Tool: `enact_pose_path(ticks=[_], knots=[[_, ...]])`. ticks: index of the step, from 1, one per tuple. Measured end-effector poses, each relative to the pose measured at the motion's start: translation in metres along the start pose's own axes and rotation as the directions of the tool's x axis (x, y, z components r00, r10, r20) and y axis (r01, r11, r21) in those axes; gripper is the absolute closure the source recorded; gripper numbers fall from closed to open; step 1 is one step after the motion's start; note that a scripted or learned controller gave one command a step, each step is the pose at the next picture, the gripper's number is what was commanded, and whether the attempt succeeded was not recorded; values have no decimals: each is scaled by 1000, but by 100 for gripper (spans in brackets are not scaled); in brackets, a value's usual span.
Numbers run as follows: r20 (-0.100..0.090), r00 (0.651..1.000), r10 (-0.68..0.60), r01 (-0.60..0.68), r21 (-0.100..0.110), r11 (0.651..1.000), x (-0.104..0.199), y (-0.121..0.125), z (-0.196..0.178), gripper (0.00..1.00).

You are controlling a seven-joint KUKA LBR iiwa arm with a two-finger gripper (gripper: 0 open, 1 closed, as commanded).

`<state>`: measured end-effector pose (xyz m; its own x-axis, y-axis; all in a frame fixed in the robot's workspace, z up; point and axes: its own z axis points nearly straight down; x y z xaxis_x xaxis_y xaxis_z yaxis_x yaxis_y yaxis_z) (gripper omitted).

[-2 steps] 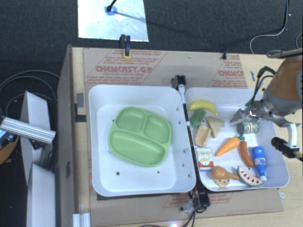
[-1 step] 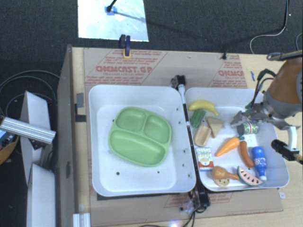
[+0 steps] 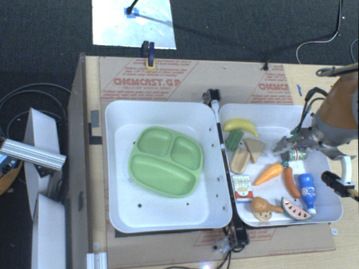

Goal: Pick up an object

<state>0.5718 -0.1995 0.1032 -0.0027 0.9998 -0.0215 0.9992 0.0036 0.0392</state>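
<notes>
The cardboard sheet (image 3: 168, 74) under the bins bears red print: behind the left bin it reads roughly "CHEMCAST GP" in large letters, with a smaller line beneath that is too small to make out. The same red wording stands again at the sheet's far right corner, behind the right bin, tilted and partly cut off, starting "CHEMC". In the right bin, the small carton (image 3: 242, 186) with red on it, the blue bottle (image 3: 307, 192) and the can (image 3: 296, 155) carry labels, but none of their print is legible.
</notes>
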Motion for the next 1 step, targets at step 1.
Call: enact_pose_path(ticks=[1], knots=[[-5, 1000, 3, -3, 8, 1000, 50, -30, 5, 0]])
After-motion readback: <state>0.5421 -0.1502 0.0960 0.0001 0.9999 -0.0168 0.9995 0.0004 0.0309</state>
